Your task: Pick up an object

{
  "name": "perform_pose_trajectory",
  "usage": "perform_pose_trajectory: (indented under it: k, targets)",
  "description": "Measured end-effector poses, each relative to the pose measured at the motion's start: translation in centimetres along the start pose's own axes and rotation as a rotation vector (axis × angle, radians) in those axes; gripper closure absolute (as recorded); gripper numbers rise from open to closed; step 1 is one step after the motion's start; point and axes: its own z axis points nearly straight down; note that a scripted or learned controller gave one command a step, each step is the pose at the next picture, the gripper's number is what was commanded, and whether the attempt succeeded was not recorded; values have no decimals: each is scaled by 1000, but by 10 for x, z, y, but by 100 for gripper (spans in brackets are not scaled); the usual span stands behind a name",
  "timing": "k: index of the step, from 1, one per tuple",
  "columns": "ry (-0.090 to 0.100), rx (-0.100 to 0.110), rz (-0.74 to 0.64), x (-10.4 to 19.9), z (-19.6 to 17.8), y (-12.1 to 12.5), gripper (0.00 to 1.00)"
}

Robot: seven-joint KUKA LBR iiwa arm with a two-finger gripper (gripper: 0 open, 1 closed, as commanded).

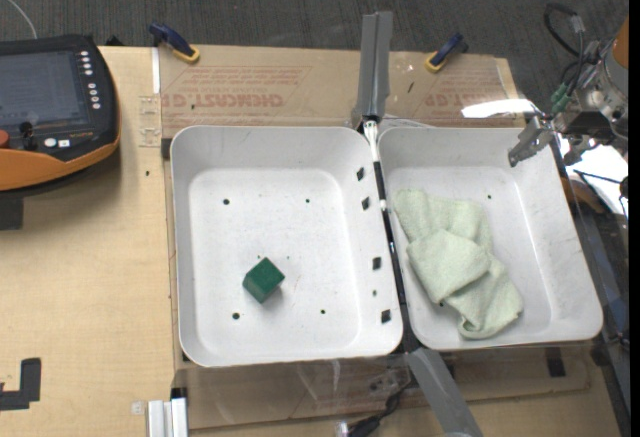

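gripper [528, 147] sits over the right bin's [560, 225] far right corner, can't tell its state. cloth [455, 260] lies mid-bin toward the near edge. come down on the thickest fold, pinch deep.

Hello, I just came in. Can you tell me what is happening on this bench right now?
A robot arm is set up to pick an object from two white bins. Its gripper is at the far right, above the upper right corner of the right bin, and it holds nothing yet. The right bin contains a crumpled pale green cloth. The left bin contains a small green block near its lower middle. A control tablet lies on the bench to the left of the bins.
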Motion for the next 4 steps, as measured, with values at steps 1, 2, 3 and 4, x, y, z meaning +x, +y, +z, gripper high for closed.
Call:
perform_pose_trajectory:
  k: [1,2,3,4]
  targets:
    - [1,-1,-311,45,100,-58,0]
    - [0,-3,-666,71,179,-31,0]
    - [-1,-5,-660,70,169,-31,100]
    - [-1,-3,-640,113,79,-27,100]
